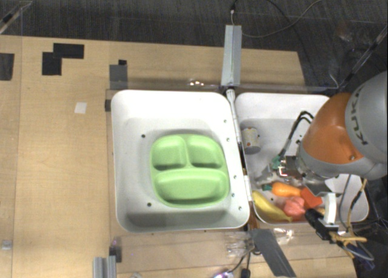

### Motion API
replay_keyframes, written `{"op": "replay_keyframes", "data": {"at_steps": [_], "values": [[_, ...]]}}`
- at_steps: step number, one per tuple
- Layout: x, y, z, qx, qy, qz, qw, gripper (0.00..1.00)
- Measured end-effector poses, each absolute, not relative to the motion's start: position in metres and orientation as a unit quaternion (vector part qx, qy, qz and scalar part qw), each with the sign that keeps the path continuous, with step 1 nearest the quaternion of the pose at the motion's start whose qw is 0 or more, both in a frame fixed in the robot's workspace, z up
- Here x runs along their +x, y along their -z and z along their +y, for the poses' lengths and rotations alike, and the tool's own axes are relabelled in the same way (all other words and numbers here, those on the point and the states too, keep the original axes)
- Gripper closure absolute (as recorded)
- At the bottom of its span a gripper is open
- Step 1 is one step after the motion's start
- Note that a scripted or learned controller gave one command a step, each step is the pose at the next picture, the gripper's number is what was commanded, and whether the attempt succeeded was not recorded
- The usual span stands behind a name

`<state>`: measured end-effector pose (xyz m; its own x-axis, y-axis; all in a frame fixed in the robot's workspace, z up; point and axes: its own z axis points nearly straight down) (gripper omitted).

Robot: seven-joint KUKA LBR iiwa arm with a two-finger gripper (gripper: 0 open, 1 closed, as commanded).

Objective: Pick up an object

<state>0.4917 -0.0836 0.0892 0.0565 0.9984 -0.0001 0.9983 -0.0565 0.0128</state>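
a: where is the arm's two-finger gripper (280,172) seen?

b: low in the right shallow white bin (267,113), just above a small orange carrot-shaped toy (285,190). whether its jaws are spread cannot be told.

a: how is the toy laid?

b: its long axis is judged roughly left-right, touching a yellow banana-shaped toy (270,207). a green divided plastic tray (189,169) is left in the other bin.

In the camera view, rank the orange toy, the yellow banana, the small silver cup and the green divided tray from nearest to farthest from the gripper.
Measured from the gripper, low in the right bin:
1. Orange toy, just below it in the right bin.
2. Yellow banana, at the right bin's lower left corner.
3. Small silver cup, up and left, by the right bin's left wall.
4. Green divided tray, in the middle of the left bin.
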Motion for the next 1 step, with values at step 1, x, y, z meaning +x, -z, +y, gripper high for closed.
{"op": "replay_keyframes", "data": {"at_steps": [1], "values": [[0.4959,-0.0993,-0.083,0.726,-0.0072,0.688,0.008,1.0]]}}
